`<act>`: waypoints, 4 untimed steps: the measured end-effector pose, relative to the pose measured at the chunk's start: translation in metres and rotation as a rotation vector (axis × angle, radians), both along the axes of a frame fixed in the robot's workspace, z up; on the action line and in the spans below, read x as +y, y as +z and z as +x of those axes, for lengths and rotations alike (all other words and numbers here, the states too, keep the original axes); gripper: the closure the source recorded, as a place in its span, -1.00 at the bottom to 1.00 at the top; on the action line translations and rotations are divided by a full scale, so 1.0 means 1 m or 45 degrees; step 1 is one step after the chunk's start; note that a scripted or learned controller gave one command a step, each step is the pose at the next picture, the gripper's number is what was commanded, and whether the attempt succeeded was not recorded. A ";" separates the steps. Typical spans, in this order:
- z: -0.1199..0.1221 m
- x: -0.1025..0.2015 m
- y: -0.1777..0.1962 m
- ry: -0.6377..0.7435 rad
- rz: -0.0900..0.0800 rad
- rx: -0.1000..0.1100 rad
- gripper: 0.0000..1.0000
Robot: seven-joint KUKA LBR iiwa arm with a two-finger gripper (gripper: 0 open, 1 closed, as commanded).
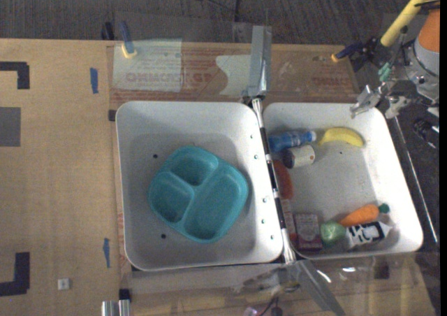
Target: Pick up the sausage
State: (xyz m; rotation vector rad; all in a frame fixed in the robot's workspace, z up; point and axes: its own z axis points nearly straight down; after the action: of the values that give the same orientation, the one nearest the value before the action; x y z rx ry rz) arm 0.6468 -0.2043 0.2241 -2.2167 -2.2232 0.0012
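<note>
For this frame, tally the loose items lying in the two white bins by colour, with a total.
Teal: 1, the divided plate in the left bin
Blue: 1, the bottle
Yellow: 1, the banana
Red or brown: 2, the sausage and the small box
Orange: 1, the carrot
Green: 1, the round piece
Grey: 1, the can
Black and white: 1, the carton
Total: 9

Faint, unreadable mirrored lettering on the clear sheet (pixel 157 70).
</note>
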 end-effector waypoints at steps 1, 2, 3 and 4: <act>-0.070 0.032 -0.102 0.104 0.001 0.000 -1.00; -0.048 0.090 -0.137 0.148 -0.005 -0.013 -1.00; -0.024 0.125 -0.042 -0.073 -0.002 -0.002 -1.00; -0.070 0.088 -0.137 -0.027 0.000 -0.015 -1.00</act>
State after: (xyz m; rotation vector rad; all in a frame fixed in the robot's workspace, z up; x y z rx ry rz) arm 0.5768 -0.1162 0.0875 -2.2461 -2.2052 -0.0122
